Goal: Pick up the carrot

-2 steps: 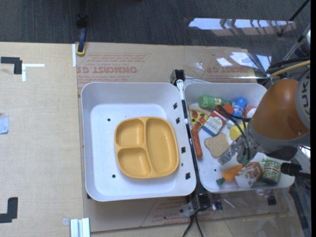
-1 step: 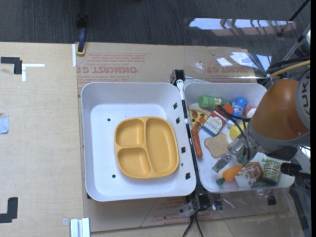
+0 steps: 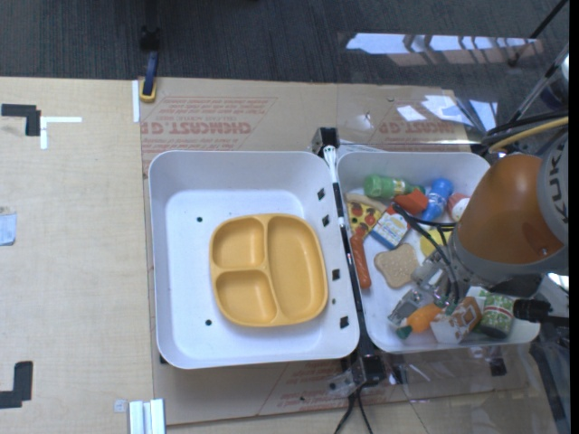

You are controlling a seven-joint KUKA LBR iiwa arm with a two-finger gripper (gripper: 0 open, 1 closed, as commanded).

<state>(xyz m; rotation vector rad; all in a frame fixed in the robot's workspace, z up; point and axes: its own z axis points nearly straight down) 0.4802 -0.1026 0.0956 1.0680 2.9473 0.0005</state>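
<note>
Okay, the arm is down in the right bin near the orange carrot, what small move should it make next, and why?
Probably a short move down and a little toward the bin's front, to centre the pincer over the carrot. The carrot lies at the front of the right bin just below the fingertips, beside the bread slice, and I can't see it between the fingers, so closing now looks premature.

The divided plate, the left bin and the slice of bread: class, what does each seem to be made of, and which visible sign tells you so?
Divided plate: probably moulded plastic, matte yellow-orange, one even colour with soft rounded ridges.
Left bin: likely hard plastic, smooth white with a slight sheen, thin rim.
Slice of bread: apparently toy food, plastic or foam; flat tan face, darker crust edge, too small to settle.
</note>
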